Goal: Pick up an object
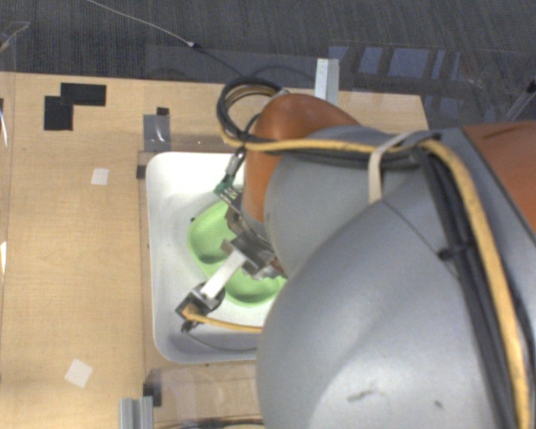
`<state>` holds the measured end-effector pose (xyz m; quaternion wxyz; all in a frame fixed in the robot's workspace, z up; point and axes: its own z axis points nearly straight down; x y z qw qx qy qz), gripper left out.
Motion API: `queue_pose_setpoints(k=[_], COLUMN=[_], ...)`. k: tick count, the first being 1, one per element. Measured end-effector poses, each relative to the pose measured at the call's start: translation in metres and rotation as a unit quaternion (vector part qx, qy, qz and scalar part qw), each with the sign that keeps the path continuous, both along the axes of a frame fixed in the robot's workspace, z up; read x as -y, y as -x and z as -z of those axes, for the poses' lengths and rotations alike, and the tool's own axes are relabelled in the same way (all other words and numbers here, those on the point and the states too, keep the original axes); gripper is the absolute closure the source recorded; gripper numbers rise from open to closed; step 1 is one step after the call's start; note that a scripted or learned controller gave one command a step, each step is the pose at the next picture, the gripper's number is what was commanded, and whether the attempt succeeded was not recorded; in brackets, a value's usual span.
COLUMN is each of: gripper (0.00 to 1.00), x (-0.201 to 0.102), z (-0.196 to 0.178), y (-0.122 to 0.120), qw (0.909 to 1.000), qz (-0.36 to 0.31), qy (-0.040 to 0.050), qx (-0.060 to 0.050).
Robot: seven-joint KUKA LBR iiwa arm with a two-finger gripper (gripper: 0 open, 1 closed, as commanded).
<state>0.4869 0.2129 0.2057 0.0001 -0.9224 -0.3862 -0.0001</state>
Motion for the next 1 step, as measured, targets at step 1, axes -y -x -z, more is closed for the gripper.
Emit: queue_pose_setpoints(k=[1], gripper=[1.00], x=[-0.0219], z=[-0.0104], y=[0.0001], qw=[0.9867], qz=[0.162], qy=[-0.0010], qx=[0.000])
